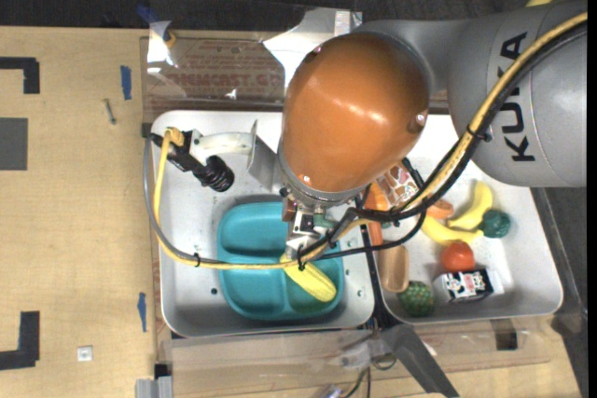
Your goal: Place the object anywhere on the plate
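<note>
1. Fingers on the two-finger gripper sit under the orange wrist; I cannot tell their spread.
2. Below them I see a yellow plastic banana lying on the teal divided plate in the left white bin.
3. Farther right, the second white bin holds a red tomato and another banana.

Grey KUKA arm w/ glossy orange dome band, black lettering, yellow + black cables alongside.
</note>
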Controlling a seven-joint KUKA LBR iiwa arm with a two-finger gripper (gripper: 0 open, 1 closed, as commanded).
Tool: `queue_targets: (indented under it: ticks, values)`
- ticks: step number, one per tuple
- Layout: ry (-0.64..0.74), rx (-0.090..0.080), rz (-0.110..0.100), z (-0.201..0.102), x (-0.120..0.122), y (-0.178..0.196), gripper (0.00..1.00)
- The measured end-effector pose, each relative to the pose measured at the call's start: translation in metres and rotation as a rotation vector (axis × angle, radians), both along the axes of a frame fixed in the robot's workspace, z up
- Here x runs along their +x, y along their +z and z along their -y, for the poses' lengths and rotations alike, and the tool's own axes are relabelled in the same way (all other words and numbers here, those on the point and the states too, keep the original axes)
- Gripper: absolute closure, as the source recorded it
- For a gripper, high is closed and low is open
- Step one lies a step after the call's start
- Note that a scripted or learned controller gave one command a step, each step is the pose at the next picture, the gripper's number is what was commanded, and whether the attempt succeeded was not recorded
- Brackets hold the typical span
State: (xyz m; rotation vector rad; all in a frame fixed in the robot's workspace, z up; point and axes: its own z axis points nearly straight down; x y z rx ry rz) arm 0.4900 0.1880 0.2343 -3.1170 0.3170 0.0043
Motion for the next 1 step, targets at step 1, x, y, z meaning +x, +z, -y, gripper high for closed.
queue_targets:
  ticks: [1]
  values:
    - [0.0,0.0,-0.001,0.0001,-0.0001,-0.0003,0.0]
